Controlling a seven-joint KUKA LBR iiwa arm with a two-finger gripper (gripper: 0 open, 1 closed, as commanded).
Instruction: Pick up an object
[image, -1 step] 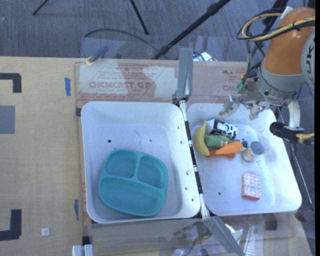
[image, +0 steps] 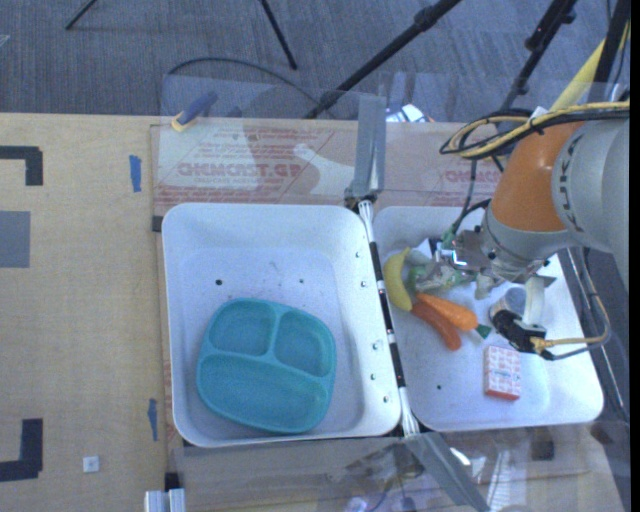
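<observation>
A small rectangular box printed in red and white (image: 502, 373) is located near the near right corner of the right shallow white bin (image: 440, 400), lying flat and apart from the other items. Farther in, toward the middle of that bin, an orange plastic carrot (image: 446, 312) is laid at a slant, with a second orange piece just beside it on the near side. A yellow banana-shaped item (image: 398, 281) is positioned against the left edge of the same bin, close to the carrot's far end. The gripper (image: 470, 262) of the grey arm with the orange band (image: 545, 190) is placed low over the far half of the right bin, above the carrot. The state of the jaws cannot be determined. In the left shallow white bin (image: 190, 240), a teal plastic divided plate (image: 266, 365) is seated toward the near edge.
</observation>
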